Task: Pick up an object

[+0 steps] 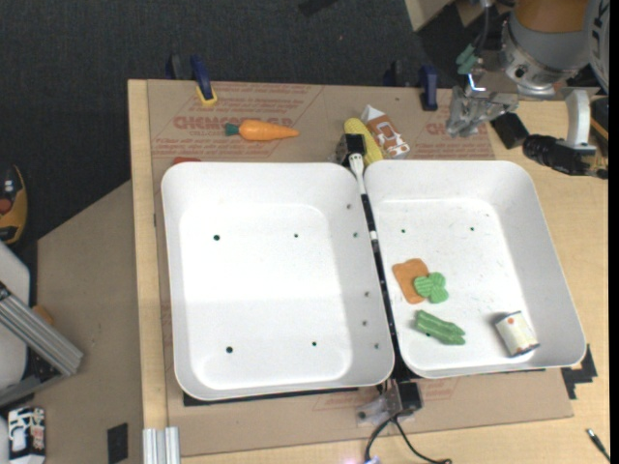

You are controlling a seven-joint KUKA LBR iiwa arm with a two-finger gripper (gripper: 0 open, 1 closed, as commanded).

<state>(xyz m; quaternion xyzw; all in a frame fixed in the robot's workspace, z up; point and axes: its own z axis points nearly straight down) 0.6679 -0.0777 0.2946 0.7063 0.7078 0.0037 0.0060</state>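
Observation:
The right bin [542, 222] holds an orange flat piece [409, 278], a green broccoli-like toy [432, 287], a green pod-shaped toy [441, 329] and a small white cylinder [515, 333]. My gripper [468, 114] hangs above the bench behind the right bin's far rim, well away from these objects. Nothing shows between its fingers.
The left bin [184, 259] lies beside the right one. Behind the bins on the cardboard lie a toy carrot [262, 130], a yellow banana-like toy [360, 137] and a small packet [389, 139]. Blue clamps [203, 82] stand at the far edge.

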